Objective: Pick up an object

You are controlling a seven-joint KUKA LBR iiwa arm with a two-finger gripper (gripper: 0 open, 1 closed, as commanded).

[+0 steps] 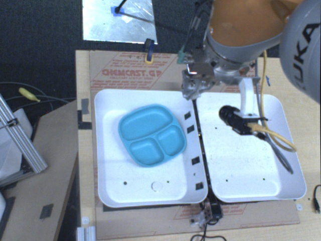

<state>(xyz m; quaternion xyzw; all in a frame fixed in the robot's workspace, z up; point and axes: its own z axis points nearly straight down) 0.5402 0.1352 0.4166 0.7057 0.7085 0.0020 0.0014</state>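
A light blue plate (150,133) with three compartments lies flat in the middle of the left bin (113,185). My gripper (192,90) hangs over the far end of the divide between the two bins, up and to the right of the plate and apart from it. Nothing shows held at its tip. The arm's orange and grey wrist fills the upper right above the right bin (246,179).
Both bins rest on a cardboard sheet (125,69). A small yellow and blue clip (149,50) lies on its far edge, and a foil sheet (118,11) sits beyond it. An aluminium frame (17,139) stands off the bench to the left.
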